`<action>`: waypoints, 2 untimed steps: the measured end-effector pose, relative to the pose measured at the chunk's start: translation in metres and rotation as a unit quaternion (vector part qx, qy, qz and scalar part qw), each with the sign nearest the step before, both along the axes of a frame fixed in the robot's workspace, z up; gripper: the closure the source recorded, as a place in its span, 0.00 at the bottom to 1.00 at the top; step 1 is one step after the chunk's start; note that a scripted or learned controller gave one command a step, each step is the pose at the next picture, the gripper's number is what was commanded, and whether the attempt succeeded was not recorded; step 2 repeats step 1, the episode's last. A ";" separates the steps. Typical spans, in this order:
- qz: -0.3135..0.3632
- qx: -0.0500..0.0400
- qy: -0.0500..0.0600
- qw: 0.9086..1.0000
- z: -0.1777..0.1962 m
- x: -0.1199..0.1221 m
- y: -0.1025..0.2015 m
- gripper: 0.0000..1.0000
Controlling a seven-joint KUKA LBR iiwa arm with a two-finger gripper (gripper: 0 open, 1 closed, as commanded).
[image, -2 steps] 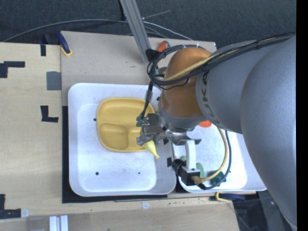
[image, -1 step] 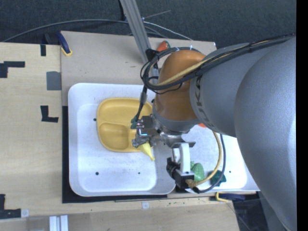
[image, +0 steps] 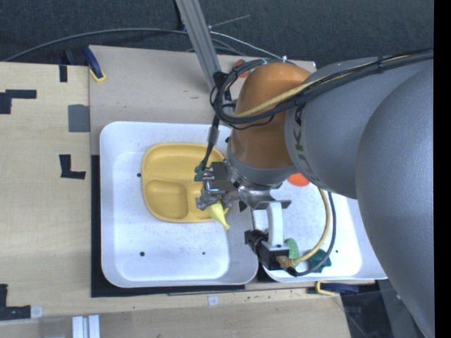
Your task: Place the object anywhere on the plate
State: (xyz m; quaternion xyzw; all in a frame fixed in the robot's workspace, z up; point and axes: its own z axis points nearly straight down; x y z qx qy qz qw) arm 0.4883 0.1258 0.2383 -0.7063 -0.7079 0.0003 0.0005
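A yellow plate (image: 173, 180) with divided compartments lies in the left white bin (image: 116, 210). My gripper (image: 211, 196) hangs over the plate's right rim, largely hidden under the orange wrist band and the grey arm. A small yellow pointed object (image: 221, 217) pokes out just below the gripper, at the plate's lower right corner. Whether it is held or resting on the rim cannot be told.
The right bin (image: 349, 255) is mostly covered by the arm. An orange object (image: 299, 180) peeks out beside the wrist there. Cables and a green fitting (image: 290, 247) hang from the arm near the bins' front edge.
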 end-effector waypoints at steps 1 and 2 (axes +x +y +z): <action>0.000 0.000 0.001 1.000 -0.001 0.000 0.000 0.00; 0.000 0.000 0.001 1.000 -0.001 0.000 0.000 0.00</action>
